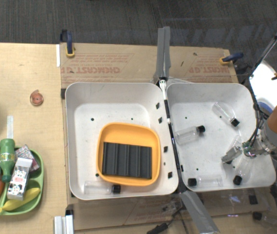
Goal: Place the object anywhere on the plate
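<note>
A yellow-orange plate lies in the left bin. On it rests a black ridged rectangular block, flat and covering most of the plate's middle. My gripper is low over the right bin, near its right wall, far from the plate. It hangs just above a clear vial with a black cap. I see nothing clearly held in it.
Other clear black-capped vials lie in the right bin: one near the divider, one at the back, one along the front wall. Another vial lies at the left bin's front edge. A green tray of toy food sits far left.
</note>
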Robot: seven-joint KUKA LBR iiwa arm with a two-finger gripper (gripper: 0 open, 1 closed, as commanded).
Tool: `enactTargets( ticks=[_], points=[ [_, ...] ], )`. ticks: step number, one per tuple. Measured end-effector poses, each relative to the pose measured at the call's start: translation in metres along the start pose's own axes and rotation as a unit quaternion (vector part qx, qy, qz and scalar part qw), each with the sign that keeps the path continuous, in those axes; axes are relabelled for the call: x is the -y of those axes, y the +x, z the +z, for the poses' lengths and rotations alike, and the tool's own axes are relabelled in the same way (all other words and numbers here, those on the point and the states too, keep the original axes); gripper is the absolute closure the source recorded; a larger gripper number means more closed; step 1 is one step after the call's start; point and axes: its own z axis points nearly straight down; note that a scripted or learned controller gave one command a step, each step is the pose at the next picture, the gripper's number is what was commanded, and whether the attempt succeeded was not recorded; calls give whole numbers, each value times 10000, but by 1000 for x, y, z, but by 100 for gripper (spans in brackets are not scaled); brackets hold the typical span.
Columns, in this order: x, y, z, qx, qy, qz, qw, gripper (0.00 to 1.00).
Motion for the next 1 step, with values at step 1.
enactTargets(
  ticks=[1],
  points=[
    [2,-12,0,3,-6,-1901,9818,0]
  ],
)
